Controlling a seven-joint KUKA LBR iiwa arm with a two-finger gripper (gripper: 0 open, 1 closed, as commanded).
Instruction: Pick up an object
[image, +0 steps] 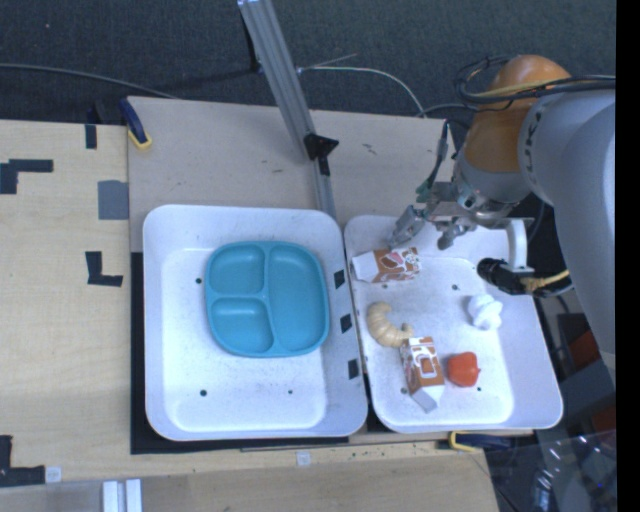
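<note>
- A pale wooden bench (60, 330) bears two white bins side by side.
- The gripper (428, 228) hangs over the right bin's (530, 385) far rim, fingers spread apart, holding nothing.
- Just below it lies a small carton (387, 265).
- Nearer: croissant (385, 325), second carton (422, 365), tomato (462, 369), white lump (485, 311).
- The left bin (175, 390) holds a blue divided plate (267, 298).

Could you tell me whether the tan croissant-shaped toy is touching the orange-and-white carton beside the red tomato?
Touching: the camera view shows the croissant's lower end meeting the carton's top corner, no white bin floor between.
</note>
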